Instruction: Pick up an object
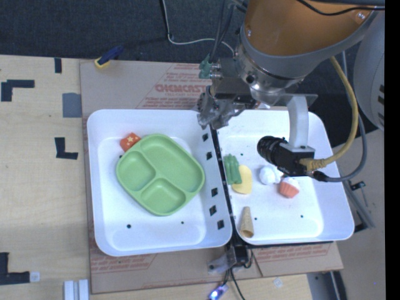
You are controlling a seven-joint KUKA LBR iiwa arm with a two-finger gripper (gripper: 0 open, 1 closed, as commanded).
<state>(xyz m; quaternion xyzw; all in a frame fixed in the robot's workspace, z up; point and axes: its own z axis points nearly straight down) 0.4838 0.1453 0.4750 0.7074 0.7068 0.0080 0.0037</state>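
Camera view: claw (pixel 211 114), grip state unclear, well above yellow-green toy (pixel 238 175) in right bin (pixel 325 220).

A robotics lab: taped cardboard (pixel 169 89) under white bins (pixel 100 167), loose cables (pixel 165 17)

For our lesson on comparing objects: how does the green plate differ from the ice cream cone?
The plate is green; the cone is tan. The plate is far larger and broad, with three compartments; the cone is small and tapered. The plate sits in the left bin; the cone lies in the right bin, near the divider. Both rest on a white bin floor, untouched by the arm.
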